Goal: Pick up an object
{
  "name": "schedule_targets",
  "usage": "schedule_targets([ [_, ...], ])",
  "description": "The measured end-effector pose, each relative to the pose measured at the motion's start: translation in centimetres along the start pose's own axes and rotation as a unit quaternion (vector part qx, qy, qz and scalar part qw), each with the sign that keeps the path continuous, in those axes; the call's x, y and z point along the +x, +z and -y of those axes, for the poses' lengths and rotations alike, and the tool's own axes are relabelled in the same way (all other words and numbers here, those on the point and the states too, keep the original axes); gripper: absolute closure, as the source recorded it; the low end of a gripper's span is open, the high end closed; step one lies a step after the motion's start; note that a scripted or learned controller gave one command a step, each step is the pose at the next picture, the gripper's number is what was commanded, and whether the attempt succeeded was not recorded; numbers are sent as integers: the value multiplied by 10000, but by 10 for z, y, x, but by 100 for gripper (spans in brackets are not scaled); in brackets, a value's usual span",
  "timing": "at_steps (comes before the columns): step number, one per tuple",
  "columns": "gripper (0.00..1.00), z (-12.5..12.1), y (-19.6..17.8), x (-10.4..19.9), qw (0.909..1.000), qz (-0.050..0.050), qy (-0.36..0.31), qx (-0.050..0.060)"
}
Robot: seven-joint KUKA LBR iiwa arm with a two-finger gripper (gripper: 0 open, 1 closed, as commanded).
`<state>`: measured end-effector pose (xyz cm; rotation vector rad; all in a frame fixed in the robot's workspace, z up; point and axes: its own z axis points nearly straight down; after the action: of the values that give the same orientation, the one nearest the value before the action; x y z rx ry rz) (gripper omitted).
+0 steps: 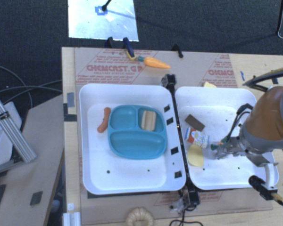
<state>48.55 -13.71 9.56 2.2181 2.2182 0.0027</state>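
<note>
In the right bin (217,180) lie a brown rectangular block (194,122), a small white carton with red and blue print (198,138) and a flat yellow piece (195,157). My gripper (220,150) is low in this bin, just right of the carton and the yellow piece, at the end of the grey arm with its orange band (272,117). A small greenish bit shows at the gripper's tip; I cannot make out what it is. The left bin (96,173) holds a blue divided plate (132,145) with a tan slice (148,120) in its upper right compartment, and an orange sausage (104,120) beside it.
A toy carrot (154,63) lies on the cardboard behind the bins, and a yellow scrap (209,84) sits at the right bin's far rim. A black divider with clips (175,121) runs between the bins. A beige ring (140,216) rests at the front edge.
</note>
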Motion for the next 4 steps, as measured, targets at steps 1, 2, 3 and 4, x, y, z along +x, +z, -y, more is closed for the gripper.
schedule_targets([
  [1, 100, -11, -53, -5, 10000, -2, -19, -5],
  [2, 100, -8, -98, -6, 10000, -3, -20, -8],
  [3, 100, -9, -131, -6, 10000, -4, -22, -4],
  [4, 100, -43, -141, 38, 10000, -13, -47, -1],
])
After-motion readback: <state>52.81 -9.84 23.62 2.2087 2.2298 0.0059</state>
